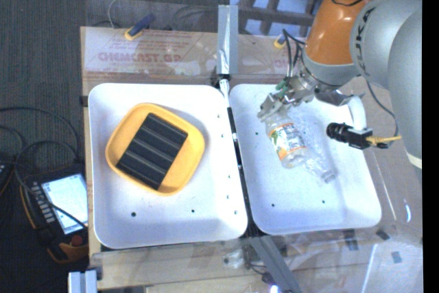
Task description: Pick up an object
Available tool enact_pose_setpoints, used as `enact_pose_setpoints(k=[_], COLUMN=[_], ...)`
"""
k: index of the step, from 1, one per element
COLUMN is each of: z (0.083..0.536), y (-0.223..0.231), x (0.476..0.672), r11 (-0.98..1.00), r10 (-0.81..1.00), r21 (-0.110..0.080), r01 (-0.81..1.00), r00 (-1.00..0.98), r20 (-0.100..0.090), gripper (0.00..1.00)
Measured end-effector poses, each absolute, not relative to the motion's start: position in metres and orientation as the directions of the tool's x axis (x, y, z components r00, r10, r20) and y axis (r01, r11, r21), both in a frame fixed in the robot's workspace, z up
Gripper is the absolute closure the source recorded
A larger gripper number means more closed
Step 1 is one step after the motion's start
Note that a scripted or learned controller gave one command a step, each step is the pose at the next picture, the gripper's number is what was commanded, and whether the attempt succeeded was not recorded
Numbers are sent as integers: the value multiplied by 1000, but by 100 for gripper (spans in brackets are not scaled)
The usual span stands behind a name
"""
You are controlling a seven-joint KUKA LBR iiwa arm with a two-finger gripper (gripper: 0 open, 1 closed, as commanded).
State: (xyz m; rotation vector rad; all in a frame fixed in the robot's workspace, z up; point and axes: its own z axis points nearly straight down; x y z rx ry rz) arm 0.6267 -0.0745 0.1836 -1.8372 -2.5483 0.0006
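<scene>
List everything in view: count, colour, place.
left bin: one, white, left on bench
right bin: one, white, beside it
dish: one, yellow, in left bin
ribbed tray: one, black, on the dish
bottle: one, clear with orange-green label, lying in right bin
clamp: one, blue and yellow, bench's far edge
screen device: one, black, on floor left of bench
arm: one, grey with orange band, reaching from right
pincer: one, metallic, at bottle's far end

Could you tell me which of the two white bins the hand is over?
The hand hovers over the bin holding the clear plastic bottle; the other holds a yellow dish.
</scene>
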Motion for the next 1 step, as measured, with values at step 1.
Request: enact_pose_setpoints(k=[1], z=[219], y=[-99], x=[638], r11=[-33], r10=[999], r21=[-3], r01=[999], r00=[33], r20=[-3], gripper=[100])
